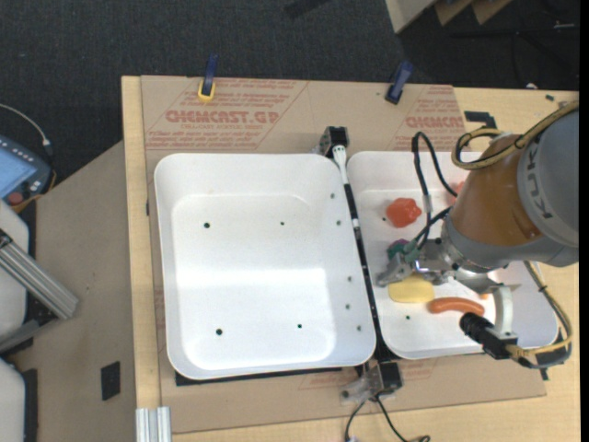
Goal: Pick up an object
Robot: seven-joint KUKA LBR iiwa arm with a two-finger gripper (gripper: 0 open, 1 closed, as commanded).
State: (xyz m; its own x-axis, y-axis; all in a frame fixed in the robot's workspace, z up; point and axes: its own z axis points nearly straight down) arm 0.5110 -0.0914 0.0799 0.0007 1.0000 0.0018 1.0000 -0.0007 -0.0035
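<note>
White plastic bins sit side by side on the counter (pixel 276 99). In the right bin (pixel 405 334), nearest lies an orange sausage-shaped toy (pixel 453 306), then a yellow lemon-like toy (pixel 410 291) just under the claw (pixel 402 267). It cannot be told whether the claw is open. Farther back lies a red toy (pixel 402 212).
</note>
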